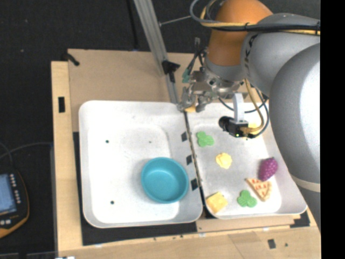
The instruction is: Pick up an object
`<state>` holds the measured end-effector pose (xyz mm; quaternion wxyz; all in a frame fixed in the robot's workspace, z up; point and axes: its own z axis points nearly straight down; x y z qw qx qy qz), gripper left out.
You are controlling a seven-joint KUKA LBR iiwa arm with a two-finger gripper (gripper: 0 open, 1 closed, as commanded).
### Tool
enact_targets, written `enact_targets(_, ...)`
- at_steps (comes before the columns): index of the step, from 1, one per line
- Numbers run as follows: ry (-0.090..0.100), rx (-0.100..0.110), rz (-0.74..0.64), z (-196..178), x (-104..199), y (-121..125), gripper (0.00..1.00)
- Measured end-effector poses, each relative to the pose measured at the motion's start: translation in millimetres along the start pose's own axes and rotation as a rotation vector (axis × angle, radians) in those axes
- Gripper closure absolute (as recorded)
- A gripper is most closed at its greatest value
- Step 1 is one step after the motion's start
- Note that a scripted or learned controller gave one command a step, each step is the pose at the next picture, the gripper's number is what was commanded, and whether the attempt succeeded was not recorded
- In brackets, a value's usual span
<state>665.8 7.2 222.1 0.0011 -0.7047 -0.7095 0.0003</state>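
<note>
Toy pieces lay in the right bin, all below the tool: green piece nearest, yellow piece beyond it, purple grapes, pizza slice, green cluster and yellow block farthest. Tool hung over that bin's far left corner, nothing seen in it; its state unclear. Blue bowl sat in the left bin, below-left of the tool.

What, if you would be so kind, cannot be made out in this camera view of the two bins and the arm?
- Gripper: too small and cluttered with cables in the camera view to tell whether it is open or shut.
- Right bin: its far right side is covered by the grey arm.
- Handheld device: cut off by the left edge.
- Yellow piece in the right bin: too small to identify.
</note>
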Motion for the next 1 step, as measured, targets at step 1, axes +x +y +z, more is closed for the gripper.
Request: enact_targets(1,0.000,-0.003,0.000,-5.4,42.3,-3.4,1.00)
